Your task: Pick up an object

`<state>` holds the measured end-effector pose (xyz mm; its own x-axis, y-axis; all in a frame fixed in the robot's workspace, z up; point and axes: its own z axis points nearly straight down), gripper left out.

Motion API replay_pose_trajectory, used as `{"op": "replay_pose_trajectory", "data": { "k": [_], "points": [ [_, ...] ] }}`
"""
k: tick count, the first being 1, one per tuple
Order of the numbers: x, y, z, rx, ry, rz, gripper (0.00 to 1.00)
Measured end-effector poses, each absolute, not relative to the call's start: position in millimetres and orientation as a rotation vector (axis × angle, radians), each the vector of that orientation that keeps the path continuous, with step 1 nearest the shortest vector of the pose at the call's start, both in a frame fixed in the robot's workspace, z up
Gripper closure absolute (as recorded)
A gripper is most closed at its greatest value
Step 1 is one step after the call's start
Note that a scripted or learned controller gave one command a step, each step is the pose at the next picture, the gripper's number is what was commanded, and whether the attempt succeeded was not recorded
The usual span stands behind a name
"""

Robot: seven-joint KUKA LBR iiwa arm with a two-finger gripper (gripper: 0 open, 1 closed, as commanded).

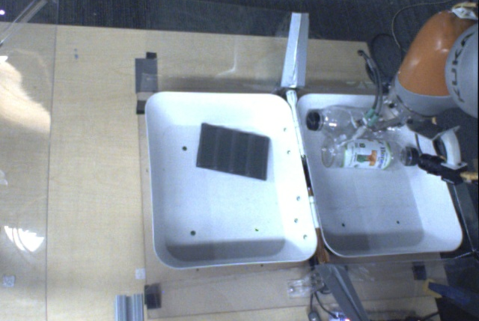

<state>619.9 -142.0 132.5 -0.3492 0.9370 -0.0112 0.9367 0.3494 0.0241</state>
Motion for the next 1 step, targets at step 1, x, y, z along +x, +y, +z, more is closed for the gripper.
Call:
{"op": "replay_pose_trajectory", "data": {
  "k": [1],
  "points": [
    [620.9,-141.5,132.6,1.720,2.596,0.021,0.00]
  ]
}}
